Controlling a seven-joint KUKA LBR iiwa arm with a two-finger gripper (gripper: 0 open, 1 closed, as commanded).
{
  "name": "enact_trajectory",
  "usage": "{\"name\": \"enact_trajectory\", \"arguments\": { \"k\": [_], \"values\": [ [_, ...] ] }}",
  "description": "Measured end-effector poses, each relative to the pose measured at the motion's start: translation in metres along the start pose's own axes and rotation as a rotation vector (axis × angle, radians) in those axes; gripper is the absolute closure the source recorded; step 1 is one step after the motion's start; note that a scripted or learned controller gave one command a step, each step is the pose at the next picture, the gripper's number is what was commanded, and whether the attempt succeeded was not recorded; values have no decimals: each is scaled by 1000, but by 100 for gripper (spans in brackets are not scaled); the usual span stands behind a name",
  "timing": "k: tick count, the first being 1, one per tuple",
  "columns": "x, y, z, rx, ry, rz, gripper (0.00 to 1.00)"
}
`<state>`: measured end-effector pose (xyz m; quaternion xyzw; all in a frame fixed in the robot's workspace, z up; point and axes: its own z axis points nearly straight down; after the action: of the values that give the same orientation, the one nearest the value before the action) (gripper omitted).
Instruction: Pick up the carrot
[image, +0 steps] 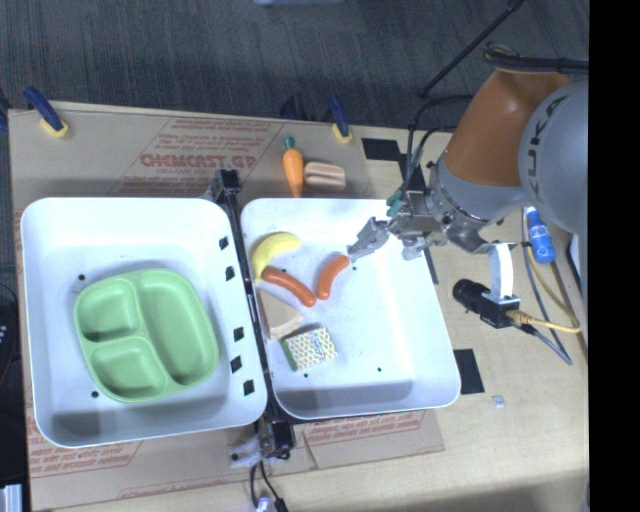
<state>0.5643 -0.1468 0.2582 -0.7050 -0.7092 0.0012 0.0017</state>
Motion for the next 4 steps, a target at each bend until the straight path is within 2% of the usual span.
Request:
{"name": "enact_trajectory", "arguments": {
  "k": [1,2,3,4],
  "values": [
    [56,68,99,1,0,187,0],
    [55,71,165,-2,-2,206,0],
    [56,82,166,30,2,477,0],
    [57,85,156,12,2,473,100]
  ]
}}
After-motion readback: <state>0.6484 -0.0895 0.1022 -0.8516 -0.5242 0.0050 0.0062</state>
